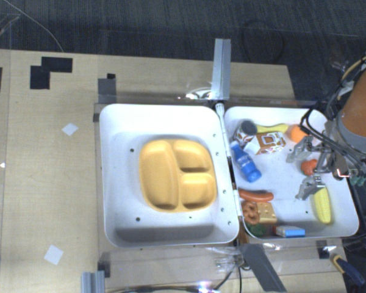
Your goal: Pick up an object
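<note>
Two bins side by side on the bench, and they're pretty different loads. The left bin [113, 163] has just one thing in it: a yellow tray [177, 174] with three compartments, sitting flat around the middle, nothing in any of its sections.

The right bin [280, 215] is the messy one. Up near the back wall there's a grey ball [248, 127], a banana [272, 128] lying beside it, and a small carton [263, 143] just in front of those. A blue bottle [245, 162] lies on its side along the left wall. Below that, a hot dog [256, 195], then a pretzel [250, 212] touching a tan block [266, 212], with something green [263, 229] tucked against the front wall and a marker [290, 231] with a blue end lying next to it. Over on the right side there's a corn cob [322, 204] lying lengthwise, an orange ball [298, 133] near the back, and a red-orange thing [308, 166] partly hidden under my hardware, can't say what it is.

My claw [309, 174] hangs over the right half of that bin, above the red-orange thing and just up from the corn. The fingers look spread apart, and I don't see anything between them. My arm [360, 112] comes in over the right wall.
</note>
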Controlling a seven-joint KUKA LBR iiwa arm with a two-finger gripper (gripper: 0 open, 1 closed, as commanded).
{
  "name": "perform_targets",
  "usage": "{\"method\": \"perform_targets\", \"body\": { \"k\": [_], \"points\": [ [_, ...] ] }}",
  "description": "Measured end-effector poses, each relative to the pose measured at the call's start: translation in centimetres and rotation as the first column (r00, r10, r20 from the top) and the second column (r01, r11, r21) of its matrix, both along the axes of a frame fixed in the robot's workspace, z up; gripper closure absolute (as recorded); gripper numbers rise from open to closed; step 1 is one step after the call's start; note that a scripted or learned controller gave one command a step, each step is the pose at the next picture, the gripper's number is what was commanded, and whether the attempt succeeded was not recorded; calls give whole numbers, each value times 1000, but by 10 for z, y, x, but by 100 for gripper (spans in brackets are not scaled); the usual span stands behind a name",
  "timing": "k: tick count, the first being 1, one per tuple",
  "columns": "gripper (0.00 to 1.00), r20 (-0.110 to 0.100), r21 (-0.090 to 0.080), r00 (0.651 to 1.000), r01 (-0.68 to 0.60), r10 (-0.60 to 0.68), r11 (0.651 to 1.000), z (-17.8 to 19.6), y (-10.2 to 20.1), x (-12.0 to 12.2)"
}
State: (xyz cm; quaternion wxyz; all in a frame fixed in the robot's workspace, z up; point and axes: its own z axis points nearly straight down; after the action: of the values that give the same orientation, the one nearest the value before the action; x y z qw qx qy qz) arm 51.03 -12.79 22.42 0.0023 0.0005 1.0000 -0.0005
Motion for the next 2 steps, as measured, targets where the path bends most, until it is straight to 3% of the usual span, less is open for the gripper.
{"method": "perform_targets", "body": {
  "k": [1, 2],
  "points": [
    [0, -3, 2, 936, 351, -351, 936, -58, -28, 16],
    [100, 2, 2, 939, 344, -344, 939, -48, -27, 20]
  ]
}}
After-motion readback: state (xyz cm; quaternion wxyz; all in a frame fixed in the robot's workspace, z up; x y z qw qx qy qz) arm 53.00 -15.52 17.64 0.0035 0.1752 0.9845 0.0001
